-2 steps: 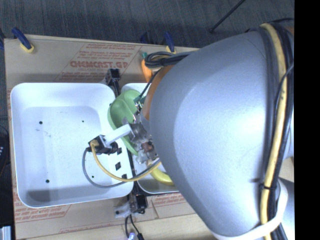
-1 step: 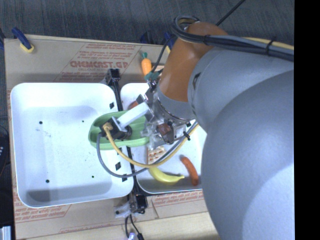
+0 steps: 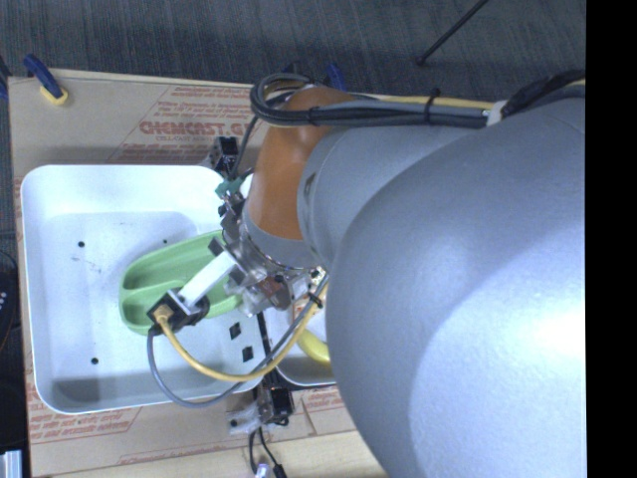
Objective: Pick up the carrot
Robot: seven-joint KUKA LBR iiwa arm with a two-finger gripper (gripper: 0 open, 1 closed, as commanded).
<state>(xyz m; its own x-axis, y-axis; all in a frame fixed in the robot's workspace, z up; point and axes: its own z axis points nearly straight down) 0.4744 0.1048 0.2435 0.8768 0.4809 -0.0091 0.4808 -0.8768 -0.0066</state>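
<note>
The setting is showing as a robotics laboratory or test cell. An industrial-type arm (image 3: 468, 267), grey with an orange band (image 3: 279, 182), is reaching over the desk (image 3: 129, 127), and exposed black and yellow cables (image 3: 398, 108) are running along its body. The desk surface is lying under brown protective sheeting printed with red manufacturer lettering. A blue clamp (image 3: 45, 78) is gripping the sheeting at the far left corner. A shallow white bin (image 3: 50, 267) is sitting on the desk as a fixed work area. Grey carpet tiling (image 3: 149, 13) is covering the floor beyond the desk, and a thin dark rod (image 3: 468, 16), possibly a stand leg, is crossing it.
</note>
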